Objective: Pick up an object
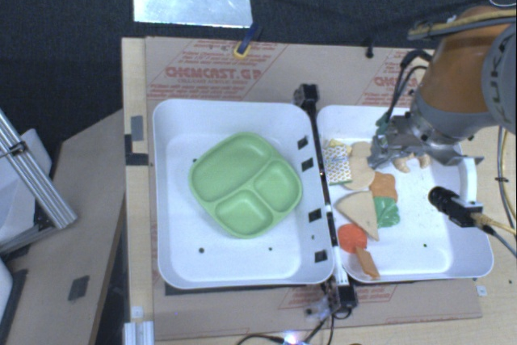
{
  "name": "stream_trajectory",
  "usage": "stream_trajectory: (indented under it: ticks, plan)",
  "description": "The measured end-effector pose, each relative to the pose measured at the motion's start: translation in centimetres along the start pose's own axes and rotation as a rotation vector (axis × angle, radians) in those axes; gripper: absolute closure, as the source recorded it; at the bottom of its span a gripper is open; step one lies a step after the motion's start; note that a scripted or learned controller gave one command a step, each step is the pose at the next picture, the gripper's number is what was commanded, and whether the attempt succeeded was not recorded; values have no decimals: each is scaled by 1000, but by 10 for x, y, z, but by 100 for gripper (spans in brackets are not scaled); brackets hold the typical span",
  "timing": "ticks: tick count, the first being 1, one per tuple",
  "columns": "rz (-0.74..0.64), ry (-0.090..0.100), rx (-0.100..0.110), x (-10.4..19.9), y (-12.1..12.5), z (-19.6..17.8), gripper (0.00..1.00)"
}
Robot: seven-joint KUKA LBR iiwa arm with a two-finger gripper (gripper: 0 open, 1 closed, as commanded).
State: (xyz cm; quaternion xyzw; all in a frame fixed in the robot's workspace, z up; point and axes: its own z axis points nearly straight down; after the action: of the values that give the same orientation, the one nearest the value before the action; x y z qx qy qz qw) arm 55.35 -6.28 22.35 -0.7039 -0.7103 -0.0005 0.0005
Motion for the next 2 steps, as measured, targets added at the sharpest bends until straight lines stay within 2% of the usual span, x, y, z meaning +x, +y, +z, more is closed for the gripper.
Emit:
stream_trajectory:
  ticks: [1, 2]
  plan:
    - [2, -1, -1, 50, -12, 8, 100]
    - [-2, 1, -1, 105, -25, -2, 100]
